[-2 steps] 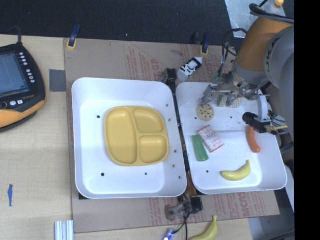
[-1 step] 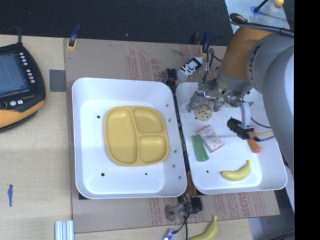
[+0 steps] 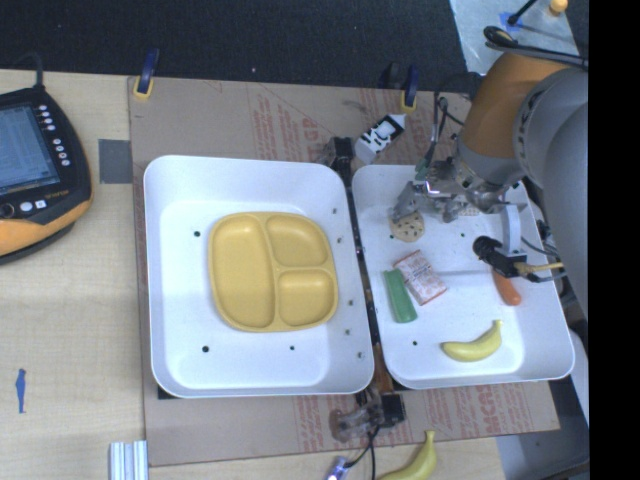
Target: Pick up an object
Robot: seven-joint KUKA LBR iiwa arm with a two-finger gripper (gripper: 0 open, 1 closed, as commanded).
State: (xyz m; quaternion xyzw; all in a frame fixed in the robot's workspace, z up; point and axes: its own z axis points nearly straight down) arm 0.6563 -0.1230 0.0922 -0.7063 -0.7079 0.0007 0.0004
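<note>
Gripper (image 3: 411, 206) low over far-left corner of right bin (image 3: 540, 358), just above tan speckled disc (image 3: 406, 229). Can't tell from here whether it's open or closed; nothing visibly held. I judge disc the likely target: I'd centre over it, descend straight, close gently, stay clear of bin wall. Other candidates in same bin: red-and-white packet (image 3: 420, 276), green bar (image 3: 400, 296), banana (image 3: 473, 343). Packet print too small for me to read; red lettering on cardboard (image 3: 250, 118) likewise illegible.
</note>
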